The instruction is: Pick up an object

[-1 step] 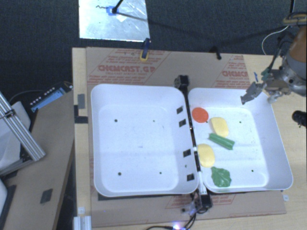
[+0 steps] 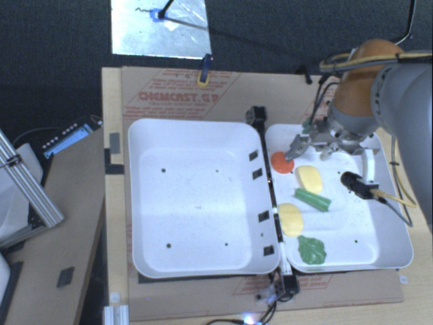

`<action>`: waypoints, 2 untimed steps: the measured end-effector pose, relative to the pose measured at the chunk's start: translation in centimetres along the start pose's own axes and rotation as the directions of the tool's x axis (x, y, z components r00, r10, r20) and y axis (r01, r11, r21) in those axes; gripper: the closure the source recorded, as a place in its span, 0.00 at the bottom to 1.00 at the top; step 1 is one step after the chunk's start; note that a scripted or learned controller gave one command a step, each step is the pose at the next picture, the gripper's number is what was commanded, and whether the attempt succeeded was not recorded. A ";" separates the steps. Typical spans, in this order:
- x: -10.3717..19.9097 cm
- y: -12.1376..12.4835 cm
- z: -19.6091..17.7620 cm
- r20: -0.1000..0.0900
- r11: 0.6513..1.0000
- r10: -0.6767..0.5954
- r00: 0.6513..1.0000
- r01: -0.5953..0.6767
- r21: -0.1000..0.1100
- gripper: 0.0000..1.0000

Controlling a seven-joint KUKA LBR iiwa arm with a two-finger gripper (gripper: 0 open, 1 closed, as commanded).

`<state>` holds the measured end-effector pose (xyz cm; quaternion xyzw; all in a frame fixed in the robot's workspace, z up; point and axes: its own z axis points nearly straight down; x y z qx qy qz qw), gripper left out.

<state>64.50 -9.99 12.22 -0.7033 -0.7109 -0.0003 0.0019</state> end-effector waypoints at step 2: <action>11.8 2.0 -7.4 0.002 1.000 0.004 1.000 -0.004 -0.007 1.00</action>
